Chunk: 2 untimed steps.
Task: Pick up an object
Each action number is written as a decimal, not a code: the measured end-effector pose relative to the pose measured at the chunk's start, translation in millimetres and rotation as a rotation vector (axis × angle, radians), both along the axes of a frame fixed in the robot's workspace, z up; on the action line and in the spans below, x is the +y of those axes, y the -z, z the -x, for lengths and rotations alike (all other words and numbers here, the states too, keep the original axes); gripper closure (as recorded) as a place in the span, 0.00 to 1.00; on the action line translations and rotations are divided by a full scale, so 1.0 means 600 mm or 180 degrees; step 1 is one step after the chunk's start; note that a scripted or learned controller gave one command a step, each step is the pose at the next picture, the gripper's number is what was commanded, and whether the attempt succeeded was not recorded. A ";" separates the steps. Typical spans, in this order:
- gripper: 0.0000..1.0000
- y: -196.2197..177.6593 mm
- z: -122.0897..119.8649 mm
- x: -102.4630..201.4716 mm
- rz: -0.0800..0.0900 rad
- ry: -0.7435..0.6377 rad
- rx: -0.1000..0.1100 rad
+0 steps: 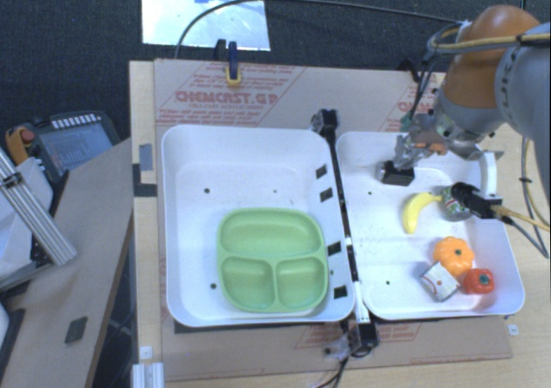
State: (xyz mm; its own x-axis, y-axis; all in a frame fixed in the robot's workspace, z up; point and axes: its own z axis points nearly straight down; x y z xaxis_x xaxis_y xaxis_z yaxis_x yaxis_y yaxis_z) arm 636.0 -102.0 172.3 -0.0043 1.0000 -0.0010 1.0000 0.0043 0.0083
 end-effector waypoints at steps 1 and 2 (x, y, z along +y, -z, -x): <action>1.00 -0.097 -0.019 0.005 0.0001 -0.0002 -0.0003; 1.00 -0.113 -0.021 0.005 -0.0002 -0.0001 0.0012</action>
